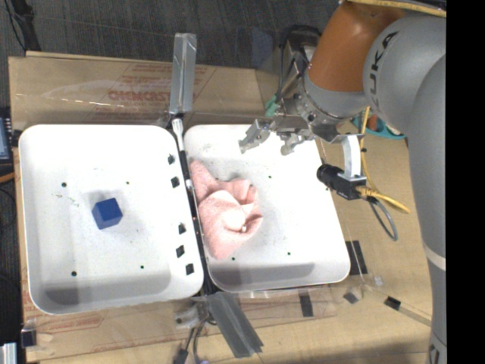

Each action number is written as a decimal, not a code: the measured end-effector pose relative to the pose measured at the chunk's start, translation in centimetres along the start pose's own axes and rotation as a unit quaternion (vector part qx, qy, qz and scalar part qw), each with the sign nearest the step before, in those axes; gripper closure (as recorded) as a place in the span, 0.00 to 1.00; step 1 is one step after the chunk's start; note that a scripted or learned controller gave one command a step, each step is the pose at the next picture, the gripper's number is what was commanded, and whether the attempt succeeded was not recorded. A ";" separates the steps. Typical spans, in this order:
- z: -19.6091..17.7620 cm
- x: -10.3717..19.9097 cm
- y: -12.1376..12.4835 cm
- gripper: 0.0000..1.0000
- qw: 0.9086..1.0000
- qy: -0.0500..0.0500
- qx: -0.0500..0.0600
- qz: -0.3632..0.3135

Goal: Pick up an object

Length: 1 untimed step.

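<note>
Hovering over the far edge of the right bin (326,226), my pincer (270,138) hangs with its two fingers spread apart and nothing between them. It is released, and I judge that it is ready for a descent rather than carrying anything. My arm (394,67) comes in from the right, so the wrist sits above the bin's back corner and leaves the floor of the bin in plain view.

Two things could be picked. A pink cloth (226,212) lies crumpled in the right bin, pressed against its left wall, near my fingers but below and to their left. It is bunched into soft folds, which should give the fingers a ridge to close on, though its closeness to the wall may crowd one finger. A blue cube (107,212) rests alone in the left bin (45,173), well apart from me and across the divider.

From where I hang, the cloth looks like the nearer target. Both bins sit side by side on the tabletop (83,82).
</note>
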State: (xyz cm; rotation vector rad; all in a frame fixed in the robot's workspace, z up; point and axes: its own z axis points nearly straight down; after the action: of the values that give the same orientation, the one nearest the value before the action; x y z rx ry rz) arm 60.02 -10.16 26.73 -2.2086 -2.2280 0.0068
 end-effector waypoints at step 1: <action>10.2 -4.0 -0.8 0.00 1.000 0.000 0.000 -0.025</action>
State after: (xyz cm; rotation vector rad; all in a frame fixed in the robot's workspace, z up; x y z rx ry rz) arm 59.18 -14.19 16.58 -2.1522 -2.2821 0.0077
